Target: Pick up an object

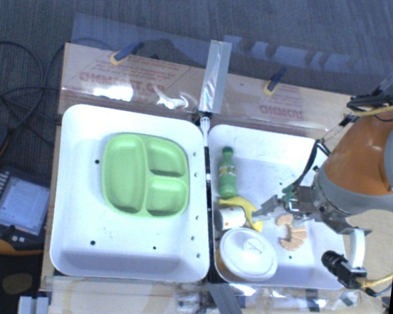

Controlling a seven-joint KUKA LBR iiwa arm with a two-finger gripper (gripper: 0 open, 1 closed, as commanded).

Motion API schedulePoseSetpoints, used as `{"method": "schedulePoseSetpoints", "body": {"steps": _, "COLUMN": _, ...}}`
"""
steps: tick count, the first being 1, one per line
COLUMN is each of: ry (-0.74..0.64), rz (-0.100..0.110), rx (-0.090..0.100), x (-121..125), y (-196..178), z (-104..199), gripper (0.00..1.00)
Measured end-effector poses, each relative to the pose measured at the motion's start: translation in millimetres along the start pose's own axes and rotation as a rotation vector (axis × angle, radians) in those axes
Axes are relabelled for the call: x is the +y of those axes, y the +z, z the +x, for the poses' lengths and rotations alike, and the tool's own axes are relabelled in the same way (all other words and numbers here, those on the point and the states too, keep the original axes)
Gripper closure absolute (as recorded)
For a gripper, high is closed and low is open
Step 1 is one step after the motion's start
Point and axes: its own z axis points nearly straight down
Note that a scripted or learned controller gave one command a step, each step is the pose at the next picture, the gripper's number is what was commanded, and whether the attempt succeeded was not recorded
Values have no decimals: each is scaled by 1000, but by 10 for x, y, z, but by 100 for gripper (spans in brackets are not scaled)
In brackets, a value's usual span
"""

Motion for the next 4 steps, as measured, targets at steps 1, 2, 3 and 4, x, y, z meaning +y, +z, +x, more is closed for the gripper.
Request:
{"method": "schedulePoseSetpoints", "body": {"steps": 1, "ry": -120, "rz": -8, "rx": 2, "x": 554, "y": 820, "z": 104, "gripper": 0}}
{"method": "schedulePoseSetpoints", "body": {"steps": 2, "ry": 57, "rz": -16, "rx": 4, "x": 532, "y": 934, "z": 61, "gripper": 0}}
{"method": "schedulePoseSetpoints", "body": {"steps": 3, "ry": 57, "rz": -16, "rx": 4, "x": 534, "y": 843, "z": 58, "gripper": 100}}
{"method": "schedulePoseSetpoints", "body": {"steps": 4, "ry": 79, "rz": -1, "rx": 0, "x": 616, "y": -374, "z": 847, "gripper": 100}}
